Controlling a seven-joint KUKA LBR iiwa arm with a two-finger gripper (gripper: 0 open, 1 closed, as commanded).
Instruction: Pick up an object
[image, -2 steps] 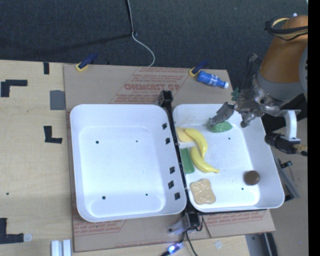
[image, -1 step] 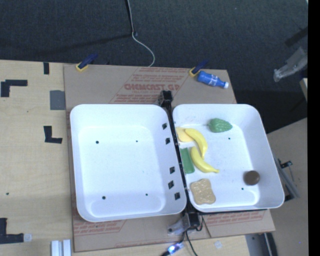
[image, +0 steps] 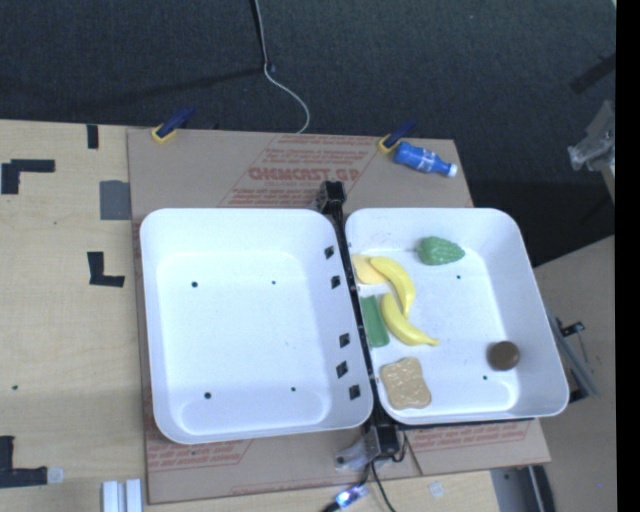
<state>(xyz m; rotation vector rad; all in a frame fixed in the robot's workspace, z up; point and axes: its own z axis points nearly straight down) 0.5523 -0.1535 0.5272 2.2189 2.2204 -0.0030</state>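
Two shallow white bins sat side by side on a cardboard sheet (image: 300, 170) laid over the tabletop (image: 60, 300). The left bin (image: 160, 240) showed a bare white floor. The right bin (image: 530, 300) carried all the loose things. A yellow banana (image: 400, 300) lay near the bin's left wall, curving down toward the middle, with a paler yellow piece (image: 366, 270) touching its upper end. A green stick-shaped piece (image: 375, 322) lay just beside the banana on its left, close to the divide between the bins. A tan, biscuit-like piece (image: 405, 384) rested near the front wall, below the banana. A green leafy lump (image: 439, 251) sat toward the back of the bin, and a small brown round thing (image: 503, 355) lay near the right wall, well apart from the others. Behind the bins, a blue bottle (image: 425, 159) lay on its side at the cardboard's far edge. The hand could not be made out, so whether it was spread or pressed together could not be told.
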